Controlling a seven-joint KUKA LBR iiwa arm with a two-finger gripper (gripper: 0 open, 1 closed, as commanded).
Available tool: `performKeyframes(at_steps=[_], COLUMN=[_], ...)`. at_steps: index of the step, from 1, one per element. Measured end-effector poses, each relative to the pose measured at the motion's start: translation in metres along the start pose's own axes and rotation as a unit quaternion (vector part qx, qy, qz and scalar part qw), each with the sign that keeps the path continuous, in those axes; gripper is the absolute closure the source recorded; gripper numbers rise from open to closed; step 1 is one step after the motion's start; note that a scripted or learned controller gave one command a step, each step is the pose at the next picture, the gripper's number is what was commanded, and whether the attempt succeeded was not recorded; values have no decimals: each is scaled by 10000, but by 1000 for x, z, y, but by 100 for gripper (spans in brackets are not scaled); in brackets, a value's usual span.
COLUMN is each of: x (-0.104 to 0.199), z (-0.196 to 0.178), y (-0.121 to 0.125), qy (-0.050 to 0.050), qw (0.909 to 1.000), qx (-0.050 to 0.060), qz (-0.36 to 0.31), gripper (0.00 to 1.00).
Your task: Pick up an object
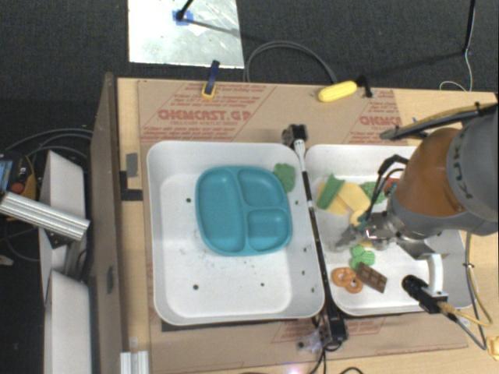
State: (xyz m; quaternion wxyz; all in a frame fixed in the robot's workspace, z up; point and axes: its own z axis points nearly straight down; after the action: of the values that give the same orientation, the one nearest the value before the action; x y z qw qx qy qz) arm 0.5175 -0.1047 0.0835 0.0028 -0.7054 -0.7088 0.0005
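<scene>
Approach step: tool (352, 238) low in right bin (343, 156), beside green piece (362, 253); finger gap unreadable. Next, you centre over piece.

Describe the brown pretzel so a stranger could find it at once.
Start at the right bin, the one the arm reaches into. Go to its near edge beside the divider between the bins. The pretzel lies there, an orange-brown looped twist, unlike the flat dark brown bar beside it and the green piece just above it.

Robotics lab, cardboard-topped bench (234, 107), two white bins (168, 209), loose cables (288, 53), dark carpet (62, 37)
</scene>
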Motion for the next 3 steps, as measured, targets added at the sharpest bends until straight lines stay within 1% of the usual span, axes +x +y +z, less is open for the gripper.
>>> performKeyframes(at_steps=[1, 2, 3], x=[-3, -3, 2], z=[-12, -11, -18], y=[3, 3, -32], qy=[-20, -18, -11], qw=[10000, 10000, 10000], qx=[-38, -36, -13], qz=[14, 14, 20], gripper=[100, 0, 0])
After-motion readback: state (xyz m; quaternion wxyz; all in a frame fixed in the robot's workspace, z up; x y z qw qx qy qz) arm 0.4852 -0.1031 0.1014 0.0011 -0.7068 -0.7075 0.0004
